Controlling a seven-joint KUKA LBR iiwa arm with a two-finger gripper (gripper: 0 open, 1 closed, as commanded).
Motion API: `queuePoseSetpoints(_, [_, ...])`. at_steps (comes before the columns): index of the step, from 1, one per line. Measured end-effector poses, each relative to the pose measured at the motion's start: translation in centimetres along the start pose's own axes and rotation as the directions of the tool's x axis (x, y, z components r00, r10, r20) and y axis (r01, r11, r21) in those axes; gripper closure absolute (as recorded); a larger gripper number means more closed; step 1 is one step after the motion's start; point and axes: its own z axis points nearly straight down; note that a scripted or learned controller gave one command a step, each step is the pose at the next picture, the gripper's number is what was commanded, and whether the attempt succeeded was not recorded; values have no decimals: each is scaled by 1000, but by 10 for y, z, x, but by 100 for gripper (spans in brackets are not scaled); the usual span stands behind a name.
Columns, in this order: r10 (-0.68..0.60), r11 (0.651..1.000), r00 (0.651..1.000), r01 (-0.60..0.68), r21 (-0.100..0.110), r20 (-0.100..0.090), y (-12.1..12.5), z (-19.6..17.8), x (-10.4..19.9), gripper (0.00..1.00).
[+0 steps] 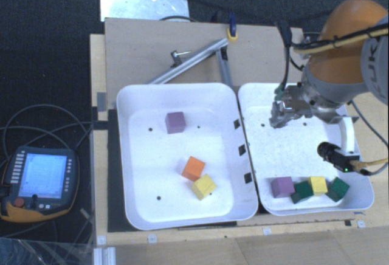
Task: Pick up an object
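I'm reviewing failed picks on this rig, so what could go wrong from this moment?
1. The purple block, two green blocks and yellow block sit packed in a row by the right bin's near wall; a descent there could jam against a neighbour or the wall.
2. The gripper hovers over bare floor at the bin's far end, away from every block; closing here would probably grab nothing.
3. In the left bin, the orange block and yellow block touch, so one may get nudged.
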Motion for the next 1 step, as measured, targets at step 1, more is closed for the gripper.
queuePoseSetpoints(1, [0,1000,1000,0,1,0,-21,7,57,100])
